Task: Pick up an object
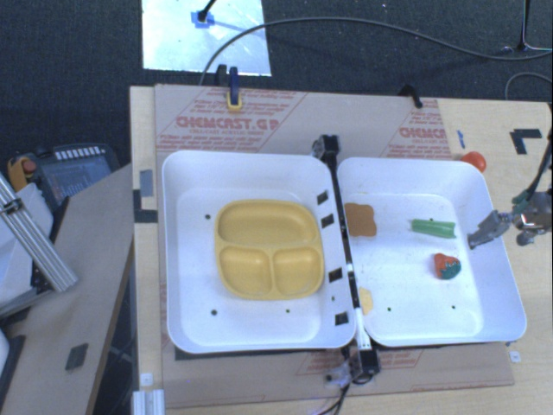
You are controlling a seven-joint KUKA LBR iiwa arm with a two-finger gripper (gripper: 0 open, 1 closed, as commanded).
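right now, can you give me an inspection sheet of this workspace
surface: wooden bench under a printed cardboard sheet, bearing two white bins side by side, left bin and right bin
job's things: right bin holds a green stick-shaped piece, a red and green toy, a brown toast-like slab and a small yellow piece
clutter: yellow three-compartment plate in the left bin; orange ball on the bench beyond the right bin
grippers: hand over the right bin's right edge, nothing seen between its parts
cables: black cable across the floor
surroundings: dark carpet, grey floor panel, pendant controller at left
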